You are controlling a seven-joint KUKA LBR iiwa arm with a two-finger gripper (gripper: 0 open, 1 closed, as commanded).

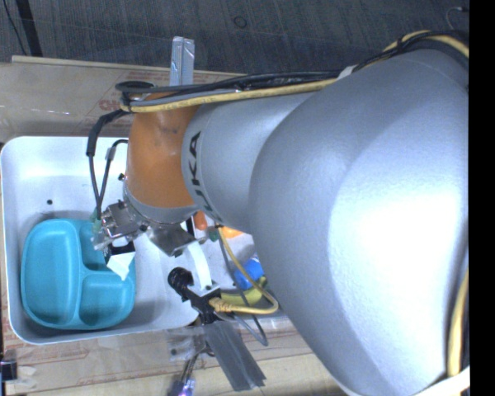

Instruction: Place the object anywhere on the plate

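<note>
A light blue plate (73, 276) with divided sections lies in the front left of the left white bin (41, 165). My gripper (114, 231) hangs at the plate's right rim, below the arm's orange band (155, 162). Its tip is dark and partly hidden by the wrist. I cannot make out any object held there. Small orange (200, 219) and blue-and-yellow (249, 275) items peek out from under the arm, to the right of the gripper.
The grey arm (330, 205) covers the right bin and most of the scene. Black and yellow cables (223, 304) loop below the wrist. A grey metal bracket (181, 59) stands at the bench's far edge, and a wooden bench top (58, 97) surrounds the bins.
</note>
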